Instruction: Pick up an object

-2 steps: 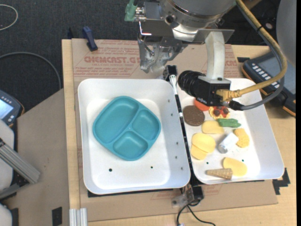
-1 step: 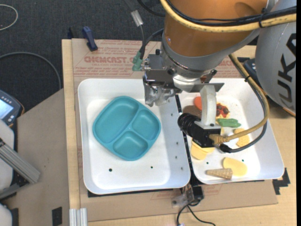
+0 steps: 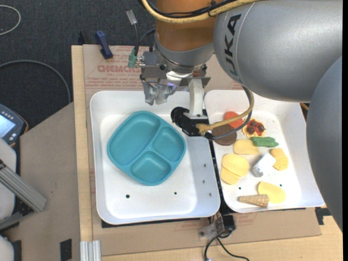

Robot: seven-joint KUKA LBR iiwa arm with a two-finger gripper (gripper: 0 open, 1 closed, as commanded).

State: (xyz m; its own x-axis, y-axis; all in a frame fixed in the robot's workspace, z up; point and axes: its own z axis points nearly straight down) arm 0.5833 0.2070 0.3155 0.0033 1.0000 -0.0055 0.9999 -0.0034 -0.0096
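A teal divided plate (image 3: pixel 147 147) lies flat in the left white bin (image 3: pixel 109 200). The right bin (image 3: pixel 304 189) holds several small toy foods: a brown disc (image 3: pixel 225 138), a green pod (image 3: pixel 265 142), yellow pieces (image 3: pixel 235 168), a grey-white cylinder (image 3: pixel 260 165), a waffle cone (image 3: pixel 254 200) and a red-and-dark piece (image 3: pixel 254 127). My gripper (image 3: pixel 157 95) hangs over the far rim of the left bin, just beyond the plate's far edge. I see nothing in it.
The big grey and orange arm covers the top right of the view and part of the right bin's far side. A blue clamp (image 3: pixel 103 44) sits on the cardboard beyond the left bin. White floor shows around the plate.
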